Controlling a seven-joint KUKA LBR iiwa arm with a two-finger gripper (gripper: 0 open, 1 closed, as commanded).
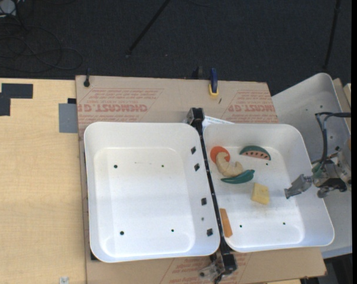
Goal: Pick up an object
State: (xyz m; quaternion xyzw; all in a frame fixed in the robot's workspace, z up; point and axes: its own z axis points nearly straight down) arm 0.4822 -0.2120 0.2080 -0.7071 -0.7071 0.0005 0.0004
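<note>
Toys lie in the right bin (308, 158): watermelon slice (255, 153), yellow block (260, 194), green pepper (238, 177). Gripper (298, 187) is at the right rim, grasping nothing; whether it is released or clenched, I cannot tell.

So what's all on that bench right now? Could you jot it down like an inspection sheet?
Surface: two white bins, left bin and right bin, on cardboard.
Job's things: in the right bin, watermelon slice, orange-red piece, tan piece, green pepper, yellow block, orange stick.
Clutter: blue clamp at the cardboard's far edge.
Grippers: gripper over the right bin's right side, holding nothing visible.
Cables: wires by the arm.
Surroundings: dark floor, wooden table on the left.
</note>
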